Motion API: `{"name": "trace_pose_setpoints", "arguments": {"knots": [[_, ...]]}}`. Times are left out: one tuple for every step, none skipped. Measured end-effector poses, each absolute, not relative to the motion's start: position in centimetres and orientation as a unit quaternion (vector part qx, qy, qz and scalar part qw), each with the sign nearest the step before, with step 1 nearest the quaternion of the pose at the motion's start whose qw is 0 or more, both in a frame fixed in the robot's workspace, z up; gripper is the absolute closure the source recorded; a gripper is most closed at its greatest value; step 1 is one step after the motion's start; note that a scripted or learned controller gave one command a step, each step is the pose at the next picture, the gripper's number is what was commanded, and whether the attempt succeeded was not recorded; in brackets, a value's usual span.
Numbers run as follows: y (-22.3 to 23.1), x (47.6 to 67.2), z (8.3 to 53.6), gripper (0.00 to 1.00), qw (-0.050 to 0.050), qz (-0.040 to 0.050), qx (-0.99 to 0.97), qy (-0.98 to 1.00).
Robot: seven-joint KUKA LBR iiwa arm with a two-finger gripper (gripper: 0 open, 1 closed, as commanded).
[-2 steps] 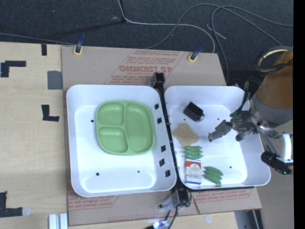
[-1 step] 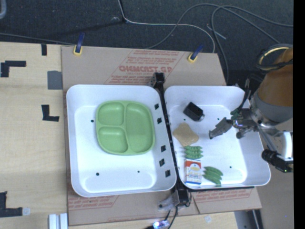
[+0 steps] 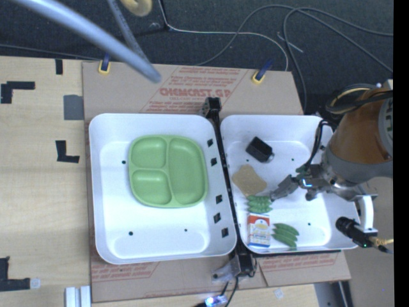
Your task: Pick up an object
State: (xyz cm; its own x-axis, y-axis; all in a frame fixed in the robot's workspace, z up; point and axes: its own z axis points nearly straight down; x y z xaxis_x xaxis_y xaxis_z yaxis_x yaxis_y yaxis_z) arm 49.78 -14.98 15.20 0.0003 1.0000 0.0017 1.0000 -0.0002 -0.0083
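The task is at its start, as far as the picture shows: nothing is lifted, and every object lies on the floor of the right bin (image 3: 307, 125). The gripper (image 3: 276, 192) reaches in low from the right, its tip close above the bin floor, just right of the tan sponge-like piece (image 3: 249, 180) and just above the upper green pea pod (image 3: 259, 204). Whether its fingers stand wide or narrow I cannot tell (they read as one dark grey wedge at this size), and nothing shows between them. The likeliest target, judging by the tip's position, is the pea pod or the tan piece; the grasp, the closing and the lift are all left to do.

Around it, a small black block (image 3: 259, 149) lies farther back in the same bin, well apart from the tip. A red-and-white carton (image 3: 258, 230) lies at the near edge, with a second green pea pod (image 3: 285, 234) just beside it on the right. The left bin (image 3: 108, 171) holds a green divided plate (image 3: 169, 171), well clear of the work.

The tan piece and the upper pod lie almost touching, so a closing grip may nudge or catch both. The divider between the bins (image 3: 223, 171) is near the tan piece on its left and limits approach from there.
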Motion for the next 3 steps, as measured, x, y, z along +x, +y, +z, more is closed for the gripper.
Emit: {"name": "trace_pose_setpoints", "arguments": {"knots": [[-14.8,49.5,10.8,0.00,0.003,0.0019,-0.707,-0.707],[-14.8,49.6,8.7,0.00,0.000,-0.0008,-0.707,-0.707],[-14.5,49.9,10.0,1.00,0.001,-0.0043,-0.706,-0.708]]}}
